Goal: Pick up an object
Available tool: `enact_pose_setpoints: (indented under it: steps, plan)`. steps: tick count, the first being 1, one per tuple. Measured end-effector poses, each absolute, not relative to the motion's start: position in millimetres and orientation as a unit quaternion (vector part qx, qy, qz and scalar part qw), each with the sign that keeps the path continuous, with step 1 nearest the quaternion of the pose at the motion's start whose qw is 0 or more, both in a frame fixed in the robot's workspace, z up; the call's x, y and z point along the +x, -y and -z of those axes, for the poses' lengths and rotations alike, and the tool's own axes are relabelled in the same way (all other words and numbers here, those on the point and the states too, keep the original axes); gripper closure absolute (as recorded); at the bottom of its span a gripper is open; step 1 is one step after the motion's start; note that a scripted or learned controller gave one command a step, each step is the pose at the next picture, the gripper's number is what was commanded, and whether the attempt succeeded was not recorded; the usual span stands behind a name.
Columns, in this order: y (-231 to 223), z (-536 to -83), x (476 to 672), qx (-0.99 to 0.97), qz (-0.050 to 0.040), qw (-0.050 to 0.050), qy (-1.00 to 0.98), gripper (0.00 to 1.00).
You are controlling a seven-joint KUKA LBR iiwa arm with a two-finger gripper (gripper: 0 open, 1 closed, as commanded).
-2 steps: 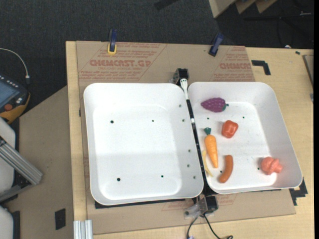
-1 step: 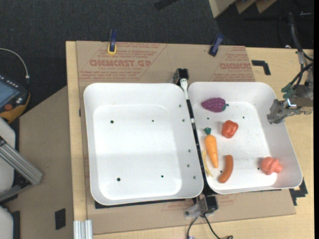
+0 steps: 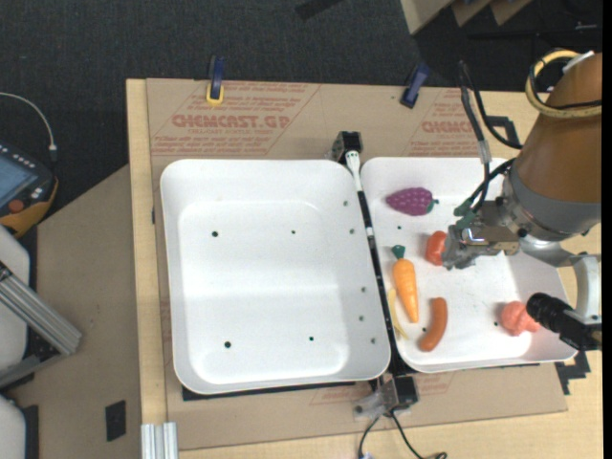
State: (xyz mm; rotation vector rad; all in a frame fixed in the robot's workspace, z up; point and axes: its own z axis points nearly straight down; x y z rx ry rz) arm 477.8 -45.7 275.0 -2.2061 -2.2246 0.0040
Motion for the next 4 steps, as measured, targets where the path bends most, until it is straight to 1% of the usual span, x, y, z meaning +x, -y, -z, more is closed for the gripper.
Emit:
enact_pose_setpoints:
  steps: [1,2,3,4]
  plan:
    - [-21,-277,500.1,-0.704,0.0014,-0.001,0.71,1.0]
    - [-69,-315,509.8,-0.705,0.0024,-0.001,0.709,1.0]
    - [-1,-259,535.2,-0.709,-0.0023,0.001,0.705,1.0]
    - [-56,-345,505.7,-0.705,0.0041,-0.002,0.71,1.0]
